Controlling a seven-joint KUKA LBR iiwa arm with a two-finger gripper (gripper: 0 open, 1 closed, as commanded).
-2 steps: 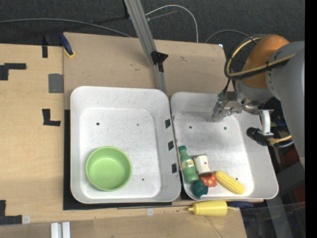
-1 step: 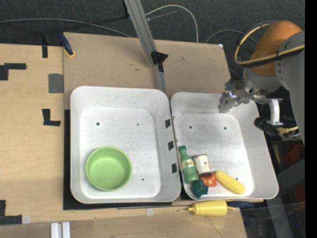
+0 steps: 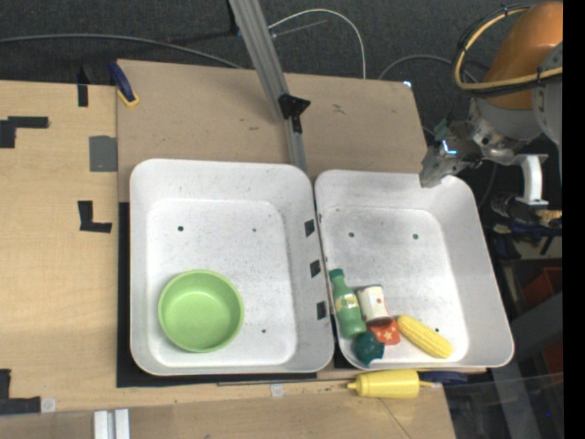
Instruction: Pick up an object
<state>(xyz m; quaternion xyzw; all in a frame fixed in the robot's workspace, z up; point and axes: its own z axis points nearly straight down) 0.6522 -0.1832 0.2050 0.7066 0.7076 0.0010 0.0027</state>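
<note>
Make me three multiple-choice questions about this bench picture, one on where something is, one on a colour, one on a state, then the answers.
1. Where is the green bowl?
A. left bin
B. right bin
C. on the bench outside the bins

2. What colour is the corn cob?
A. red
B. yellow
C. blue

3. Where is the pincer?
A. among the toys
B. inside the bowl
C. at the right bin's far right corner

Answers:
1 A, it sits in the left bin's near left part.
2 B, clearly yellow.
3 C, far from the clustered toys.

Green bottle [image 3: 345, 305], white can [image 3: 372, 301], corn [image 3: 424, 336], perhaps touching, right bin's [image 3: 457, 245] near corner.
</note>
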